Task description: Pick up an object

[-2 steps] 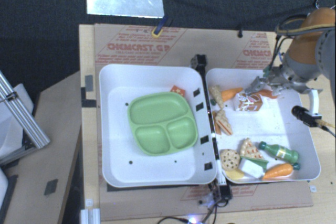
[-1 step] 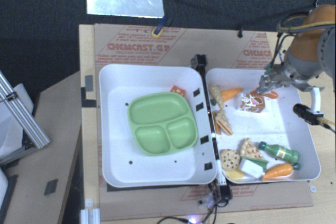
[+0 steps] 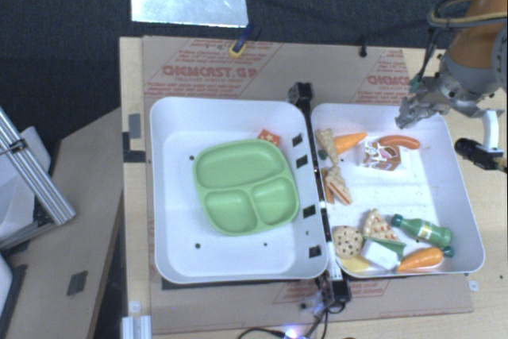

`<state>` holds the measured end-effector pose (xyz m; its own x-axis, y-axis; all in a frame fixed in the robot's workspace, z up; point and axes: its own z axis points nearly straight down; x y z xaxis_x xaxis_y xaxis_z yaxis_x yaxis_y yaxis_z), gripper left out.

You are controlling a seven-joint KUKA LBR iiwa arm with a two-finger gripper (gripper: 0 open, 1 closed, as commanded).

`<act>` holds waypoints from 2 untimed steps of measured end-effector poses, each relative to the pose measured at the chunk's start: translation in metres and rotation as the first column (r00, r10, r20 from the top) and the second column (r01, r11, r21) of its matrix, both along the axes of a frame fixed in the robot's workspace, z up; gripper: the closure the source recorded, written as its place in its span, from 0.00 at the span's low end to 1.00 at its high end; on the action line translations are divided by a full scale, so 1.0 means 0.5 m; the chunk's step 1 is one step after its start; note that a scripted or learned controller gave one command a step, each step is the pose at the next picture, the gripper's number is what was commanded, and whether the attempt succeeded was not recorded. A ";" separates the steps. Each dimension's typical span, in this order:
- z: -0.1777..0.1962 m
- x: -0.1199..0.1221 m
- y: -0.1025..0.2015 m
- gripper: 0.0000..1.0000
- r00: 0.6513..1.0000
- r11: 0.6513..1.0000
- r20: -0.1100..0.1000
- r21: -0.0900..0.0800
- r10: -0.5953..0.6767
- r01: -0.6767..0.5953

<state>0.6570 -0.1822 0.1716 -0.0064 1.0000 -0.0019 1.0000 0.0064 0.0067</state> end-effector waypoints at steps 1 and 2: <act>0.110 0.004 0.000 1.00 1.000 1.000 0.002 0.000 0.000 0.000; 0.091 -0.015 0.100 1.00 1.000 1.000 -0.006 0.003 0.003 -0.003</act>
